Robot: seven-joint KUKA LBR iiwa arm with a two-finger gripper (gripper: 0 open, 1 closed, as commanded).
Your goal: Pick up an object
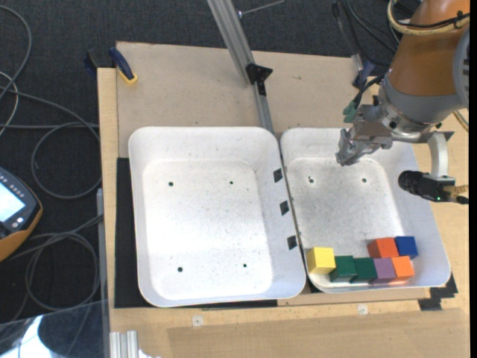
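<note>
Several small blocks crowd the near edge of the right bin point(417, 200): a yellow block point(322, 259), two green blocks point(354, 268), a purple block point(384, 269), an orange block point(402, 266), a red block point(386, 247) and a blue block point(406, 245). My gripper point(348, 154) hangs over the far part of the right bin, well away from the blocks. I see nothing held in it.
The left bin point(141, 200) lies beside the right one on the wooden bench. A slanted metal pole point(237, 43) rises from behind the bins. A blue and yellow clamp point(124, 64) sits at the bench's far left corner.
</note>
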